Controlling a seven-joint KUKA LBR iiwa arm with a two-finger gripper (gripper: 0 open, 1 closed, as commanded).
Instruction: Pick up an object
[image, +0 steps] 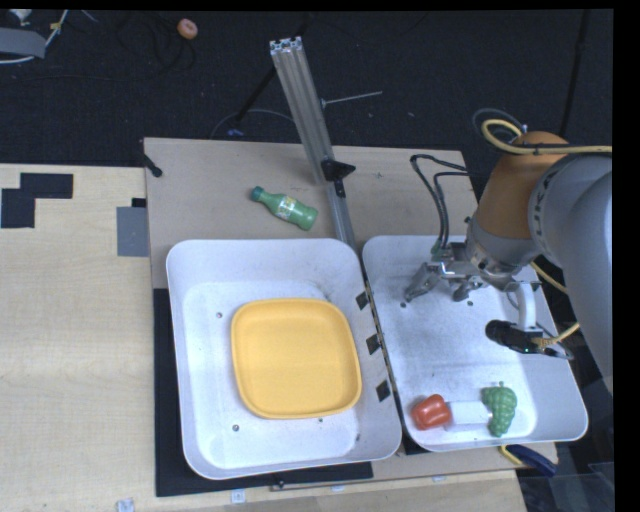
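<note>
My gripper (452, 280) hovers over the right bin (440, 350), nothing between the fingers.
Can't tell if open; red pepper (431, 411) and broccoli (500, 408) lie toward the bin's near edge.

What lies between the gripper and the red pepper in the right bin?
Nothing: in the camera view, the stretch from the gripper down to the red pepper is bare white floor of the right bin.

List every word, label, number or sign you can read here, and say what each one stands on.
No text can be read anywhere.
The small green plastic bottle lying on the bench behind the bins has a pale label band, too small and blurred to read.
The square yellow plastic plate bears no markings.
</note>
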